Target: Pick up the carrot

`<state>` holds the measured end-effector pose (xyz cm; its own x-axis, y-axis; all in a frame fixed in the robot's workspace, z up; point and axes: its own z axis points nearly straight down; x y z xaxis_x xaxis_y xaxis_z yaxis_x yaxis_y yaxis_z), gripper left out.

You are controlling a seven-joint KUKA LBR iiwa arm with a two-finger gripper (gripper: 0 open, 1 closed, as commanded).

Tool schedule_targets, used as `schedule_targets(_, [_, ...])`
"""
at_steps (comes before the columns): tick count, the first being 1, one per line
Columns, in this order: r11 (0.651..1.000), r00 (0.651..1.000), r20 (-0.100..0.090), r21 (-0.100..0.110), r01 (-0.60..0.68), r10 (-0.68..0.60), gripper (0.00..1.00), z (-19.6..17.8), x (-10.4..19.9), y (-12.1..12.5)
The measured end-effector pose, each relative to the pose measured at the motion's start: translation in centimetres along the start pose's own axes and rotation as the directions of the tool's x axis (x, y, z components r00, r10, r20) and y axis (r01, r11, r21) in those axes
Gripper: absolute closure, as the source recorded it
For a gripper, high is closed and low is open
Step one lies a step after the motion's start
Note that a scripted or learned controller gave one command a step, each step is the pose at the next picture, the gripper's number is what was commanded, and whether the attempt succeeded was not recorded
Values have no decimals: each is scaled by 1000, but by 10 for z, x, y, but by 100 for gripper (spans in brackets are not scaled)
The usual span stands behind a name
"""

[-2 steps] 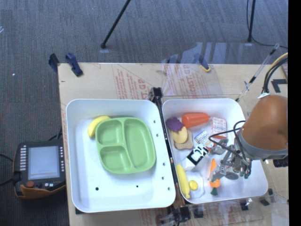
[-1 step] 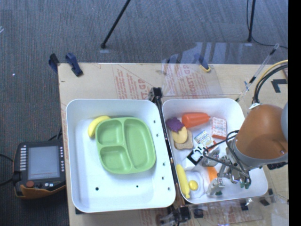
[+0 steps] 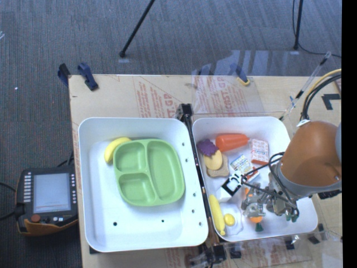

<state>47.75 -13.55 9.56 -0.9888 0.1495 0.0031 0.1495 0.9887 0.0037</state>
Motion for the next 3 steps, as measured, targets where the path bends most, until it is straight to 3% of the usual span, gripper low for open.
schedule_targets(1, [777, 777, 2, 1, -629, 629, 100, -4, 2, 37])
schedule_targets(2, [673, 673, 5, -3, -739, 739, 100, -93, 14, 94])
schedule_targets(3, [622, 622, 3, 2, -783, 783, 100, -90, 15, 89])
